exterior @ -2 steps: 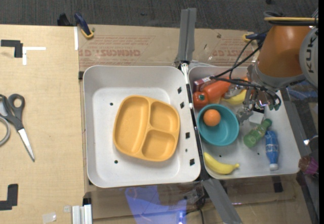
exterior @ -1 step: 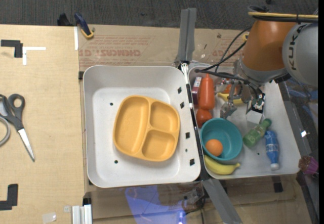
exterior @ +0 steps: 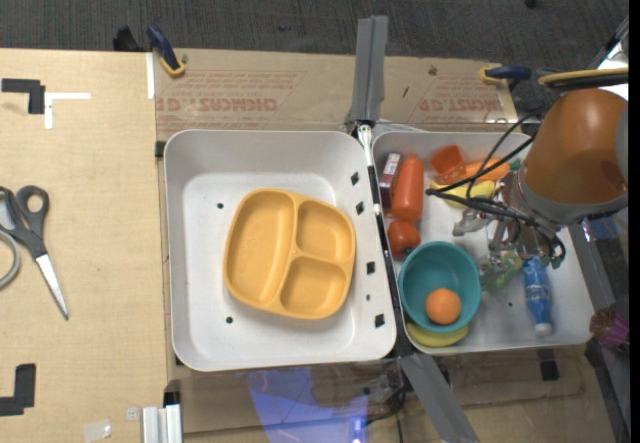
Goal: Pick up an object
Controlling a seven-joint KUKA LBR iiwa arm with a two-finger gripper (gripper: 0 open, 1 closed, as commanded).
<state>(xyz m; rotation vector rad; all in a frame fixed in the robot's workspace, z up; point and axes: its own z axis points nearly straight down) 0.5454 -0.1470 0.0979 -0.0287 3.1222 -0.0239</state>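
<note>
A grey KUKA arm with an orange band reaches in from the right over the right-hand white bin (exterior: 575, 331), its gripper (exterior: 500, 246) lowered among the clutter near the bin's middle. Cables and linkage crowd the tool, and from this angle it cannot be told how the claw stands or whether it has hold of anything.

The right bin carries the candidates for picking. A teal bowl (exterior: 440, 281) sits at its front left, stacked on a yellow dish whose rim peeks out beneath, with an orange ball (exterior: 444, 306) resting inside it. Behind the bowl lies a long orange carrot-shaped toy (exterior: 406, 189), and a small red tomato-like piece (exterior: 403, 235) sits just in front of it. An orange block (exterior: 447, 162) lies toward the back of the bin. A blue-and-white bottle (exterior: 537, 295) lies on its side just right of the gripper, and something green (exterior: 497, 277) shows between bowl and bottle.

The left bin (exterior: 190, 251) holds a yellow three-compartment plate (exterior: 290, 253), lying flat. A pair of scissors (exterior: 38, 246) rests on the bench at far left, well apart from both bins.
</note>
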